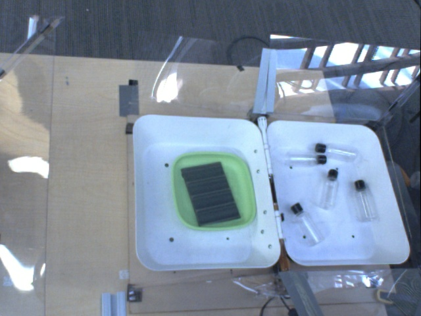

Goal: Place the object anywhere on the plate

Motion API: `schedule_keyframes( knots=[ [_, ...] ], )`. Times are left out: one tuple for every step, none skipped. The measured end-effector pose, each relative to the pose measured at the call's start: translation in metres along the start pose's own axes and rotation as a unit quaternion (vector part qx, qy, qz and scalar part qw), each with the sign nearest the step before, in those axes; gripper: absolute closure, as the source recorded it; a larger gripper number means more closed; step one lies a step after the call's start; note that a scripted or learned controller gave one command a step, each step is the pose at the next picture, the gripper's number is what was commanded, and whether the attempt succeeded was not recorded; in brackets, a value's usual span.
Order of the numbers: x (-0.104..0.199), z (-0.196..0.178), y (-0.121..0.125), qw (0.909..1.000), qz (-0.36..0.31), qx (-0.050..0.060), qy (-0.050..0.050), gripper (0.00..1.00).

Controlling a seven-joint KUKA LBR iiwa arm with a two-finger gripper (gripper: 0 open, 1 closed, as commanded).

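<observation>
A square green plate point(247, 196) sits in the middle of the left white bin point(151, 242). A dark grey ribbed block point(210, 193) lies flat on the plate, turned slightly off square. In the right white bin point(388, 242) lie several small clear vials with black caps. Two of them point(339, 154) point(299, 158) lie end to end near the back. One vial point(327, 193) is in the middle, one point(366, 206) is toward the right and one point(309, 229) is near the front left.
The two bins meet at a hinge-like seam point(270, 189). A metal post point(265, 84) and clear plastic sheeting stand behind the bins. Bare wooden bench point(72, 189) stretches to the left.
</observation>
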State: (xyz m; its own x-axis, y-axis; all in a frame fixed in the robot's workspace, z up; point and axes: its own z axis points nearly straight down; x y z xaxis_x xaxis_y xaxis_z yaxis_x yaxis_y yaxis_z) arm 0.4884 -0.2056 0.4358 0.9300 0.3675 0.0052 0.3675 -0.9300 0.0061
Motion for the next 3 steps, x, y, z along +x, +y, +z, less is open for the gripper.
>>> schedule_keyframes(
  knots=[
    [0.024,0.000,0.009,0.9984,0.056,0.000,0.001,0.00],
    [0.000,0.000,0.000,0.9965,0.083,0.000,0.000,0.00],
    [0.000,0.000,0.000,0.9966,0.082,0.000,-0.001,0.00]
  ],
)
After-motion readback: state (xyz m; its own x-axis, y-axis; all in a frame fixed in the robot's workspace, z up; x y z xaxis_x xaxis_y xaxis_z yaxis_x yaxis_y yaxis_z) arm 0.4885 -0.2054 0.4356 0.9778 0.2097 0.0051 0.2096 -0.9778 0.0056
